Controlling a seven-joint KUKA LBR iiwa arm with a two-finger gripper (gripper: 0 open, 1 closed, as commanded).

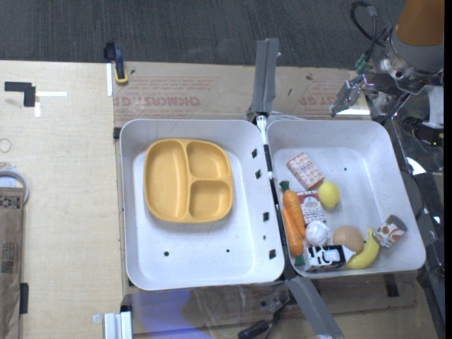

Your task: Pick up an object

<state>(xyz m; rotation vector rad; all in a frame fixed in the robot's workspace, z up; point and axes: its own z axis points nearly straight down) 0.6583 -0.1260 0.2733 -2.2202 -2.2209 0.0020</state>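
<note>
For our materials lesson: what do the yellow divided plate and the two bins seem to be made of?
The yellow divided plate looks like moulded plastic with a matte finish: uniform colour, soft rounded ridges. The left bin and right bin look like smooth white plastic, perhaps coated metal; faint sheen, rounded corners.

You get bright, even overhead light; soft shadows inside the shallow white plastic bins (367, 154); focus slightly soft throughout.

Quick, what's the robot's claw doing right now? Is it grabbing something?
Two-finger gripper: up above the far rim of the right white bin, nothing between its fingers; open or shut cannot be told.
</note>
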